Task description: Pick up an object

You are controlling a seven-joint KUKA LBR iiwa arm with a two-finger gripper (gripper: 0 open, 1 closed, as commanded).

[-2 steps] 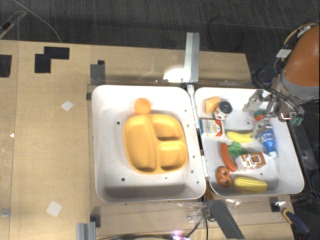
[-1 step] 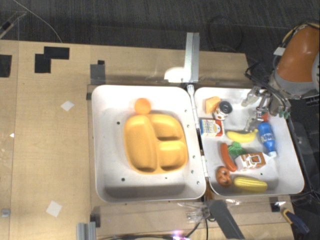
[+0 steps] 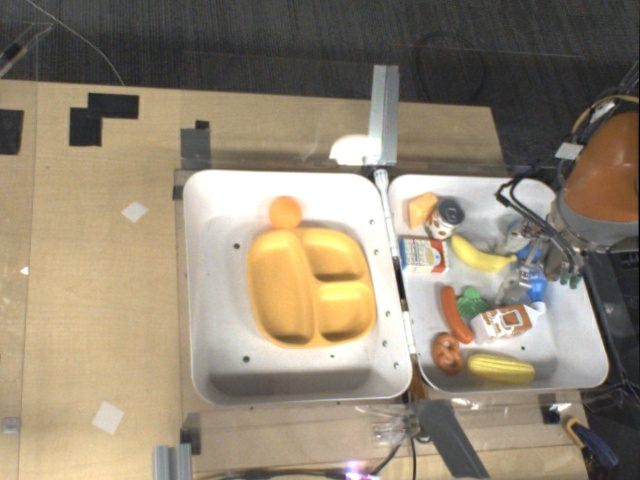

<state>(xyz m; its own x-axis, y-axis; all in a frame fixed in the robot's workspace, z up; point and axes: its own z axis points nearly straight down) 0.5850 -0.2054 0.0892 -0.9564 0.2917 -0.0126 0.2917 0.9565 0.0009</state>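
The right bin (image 3: pixel 590 353) holds several toy foods: a yellow banana (image 3: pixel 478 256), an orange cheese wedge (image 3: pixel 421 209), a blue-and-white carton (image 3: pixel 421 255), a red sausage (image 3: pixel 454 313), a green piece (image 3: pixel 470 300), a white-and-brown carton (image 3: pixel 505 321), a red apple (image 3: pixel 447 352) and a corn cob (image 3: pixel 500 368). My gripper (image 3: pixel 527 271) hangs low over the right side of this bin, just right of the banana's tip and above the white-and-brown carton. A small blue item (image 3: pixel 537 288) lies right beside it. Cables and the wrist hide the fingertips.
The left bin (image 3: pixel 215 268) carries a yellow divided tray (image 3: pixel 308 286) with an orange ball (image 3: pixel 285 211) at its far edge. A metal post (image 3: pixel 384 108) stands behind the wall between the bins. The arm's orange band (image 3: pixel 605 178) looms over the right bin's far right corner.
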